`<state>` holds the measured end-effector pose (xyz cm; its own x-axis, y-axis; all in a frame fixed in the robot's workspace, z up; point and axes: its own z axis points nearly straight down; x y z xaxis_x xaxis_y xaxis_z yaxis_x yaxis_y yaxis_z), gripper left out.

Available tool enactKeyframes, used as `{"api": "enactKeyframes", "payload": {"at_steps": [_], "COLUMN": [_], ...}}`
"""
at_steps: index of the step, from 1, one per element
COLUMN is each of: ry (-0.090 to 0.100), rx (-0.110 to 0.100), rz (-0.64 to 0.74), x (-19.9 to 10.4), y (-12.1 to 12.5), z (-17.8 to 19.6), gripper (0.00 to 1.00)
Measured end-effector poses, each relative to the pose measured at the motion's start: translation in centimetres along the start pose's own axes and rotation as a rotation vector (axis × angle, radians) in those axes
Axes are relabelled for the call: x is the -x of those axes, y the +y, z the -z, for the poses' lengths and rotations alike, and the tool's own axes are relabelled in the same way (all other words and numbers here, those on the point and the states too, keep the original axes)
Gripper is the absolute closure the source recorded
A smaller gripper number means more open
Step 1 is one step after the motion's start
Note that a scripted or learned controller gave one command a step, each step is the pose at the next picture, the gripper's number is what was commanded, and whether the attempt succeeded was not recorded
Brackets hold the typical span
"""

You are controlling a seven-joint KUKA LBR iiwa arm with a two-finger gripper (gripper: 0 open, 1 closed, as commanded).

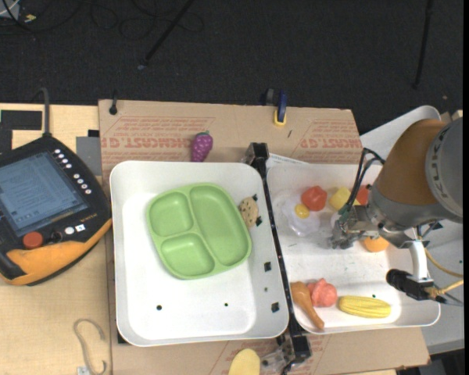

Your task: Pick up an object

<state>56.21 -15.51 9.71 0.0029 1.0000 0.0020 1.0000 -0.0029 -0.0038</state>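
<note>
**Claw low in the right bin among the toy food**

The claw (345, 235) sits down inside the right bin (422, 315), and whether it is released or clenched cannot be told, nor whether it grips anything. Just beside it, on the side toward the arm, lies an orange ball (374, 244). Farther back in the same bin are a red tomato-like piece (313, 198), a small yellow piece (302, 210) and a yellow round fruit (340, 198). Along the bin's front wall lie a carrot (308, 305), a pink piece (324, 292) touching it, and an ear of corn (365, 307). The left bin (133, 287) holds a green divided plate (198, 230), with a cookie (249, 209) at the plate's right edge. Behind that bin, purple grapes (202, 145) rest on cardboard (156, 135). A teach pendant (39, 205) lies on the surface (39, 319) left of the bins.
</note>
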Motion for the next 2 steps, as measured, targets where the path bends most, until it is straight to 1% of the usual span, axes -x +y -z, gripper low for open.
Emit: {"api": "enactKeyframes", "payload": {"at_steps": [1, 2], "ry": [-0.002, -0.002], "rx": [0.005, 0.007], "rz": [0.003, 0.003], "x": [-0.4, -0.6], "y": [0.5, 0.0], "z": [4.5, 10.6], "gripper": [1.00, 1.00]}}
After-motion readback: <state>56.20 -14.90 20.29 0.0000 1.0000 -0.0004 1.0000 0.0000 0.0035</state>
